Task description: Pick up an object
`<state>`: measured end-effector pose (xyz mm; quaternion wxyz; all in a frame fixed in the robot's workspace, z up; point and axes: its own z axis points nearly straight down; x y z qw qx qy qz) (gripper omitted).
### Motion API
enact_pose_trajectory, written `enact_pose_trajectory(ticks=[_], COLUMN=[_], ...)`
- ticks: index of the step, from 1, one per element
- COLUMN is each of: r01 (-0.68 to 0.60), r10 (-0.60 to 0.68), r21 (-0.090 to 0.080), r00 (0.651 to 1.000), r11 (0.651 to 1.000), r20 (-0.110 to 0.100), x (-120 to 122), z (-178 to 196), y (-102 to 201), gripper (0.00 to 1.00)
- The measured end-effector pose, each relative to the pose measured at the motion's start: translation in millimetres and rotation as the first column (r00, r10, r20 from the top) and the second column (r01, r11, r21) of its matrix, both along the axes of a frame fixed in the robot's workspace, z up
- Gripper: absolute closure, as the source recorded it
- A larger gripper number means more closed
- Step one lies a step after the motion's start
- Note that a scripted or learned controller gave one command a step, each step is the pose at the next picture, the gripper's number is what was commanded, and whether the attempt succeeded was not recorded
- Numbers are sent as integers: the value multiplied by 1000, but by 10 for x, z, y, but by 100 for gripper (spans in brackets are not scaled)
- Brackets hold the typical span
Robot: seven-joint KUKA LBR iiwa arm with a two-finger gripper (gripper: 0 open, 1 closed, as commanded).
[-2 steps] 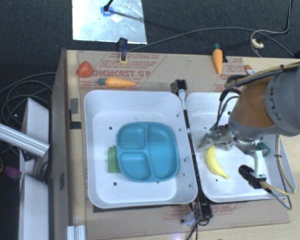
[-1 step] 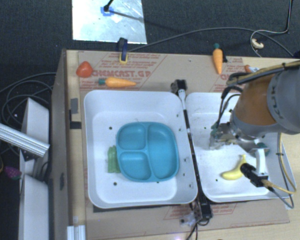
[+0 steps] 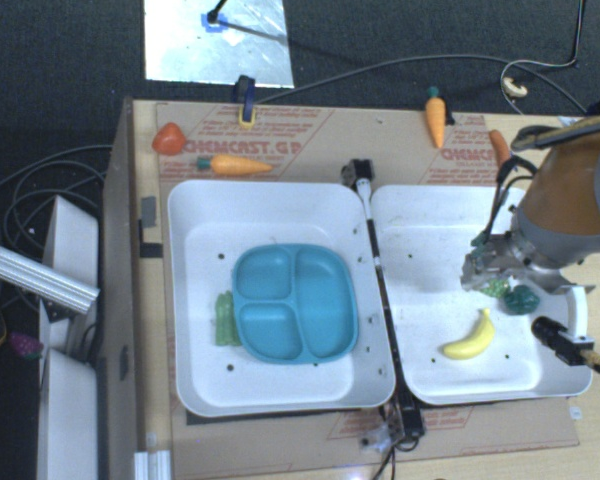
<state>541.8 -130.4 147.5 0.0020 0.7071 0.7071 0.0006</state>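
banana (image 3: 469,338) in right bin (image 3: 420,268) | long axis diagonal, tip up-right twd gripper (image 3: 492,276) | jaws state: cannot tell

My gripper (image 3: 488,271) hangs low in the right bin (image 3: 420,228), just above a green object (image 3: 510,293), banana (image 3: 470,337) nearby.

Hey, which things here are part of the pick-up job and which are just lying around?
In play, right bin:
gripper
green object below it
teal object
banana

Lying about:
blue divided plate and green piece, left bin
carrots and tomato, on the board
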Motion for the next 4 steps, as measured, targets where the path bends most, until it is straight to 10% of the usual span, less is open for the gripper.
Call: enact_pose_trajectory(ticks=[1,3,4], r01=[-1,-1,-2], r10=[1,1,2], r21=[2,2,2], r00=[1000,1000,1000], r11=[1000,1000,1000], r20=[-1,-3,0], x=[-2,-552,-538], z=[-5,-406,-300], y=[11,-297,-299], gripper=[0,0,100])
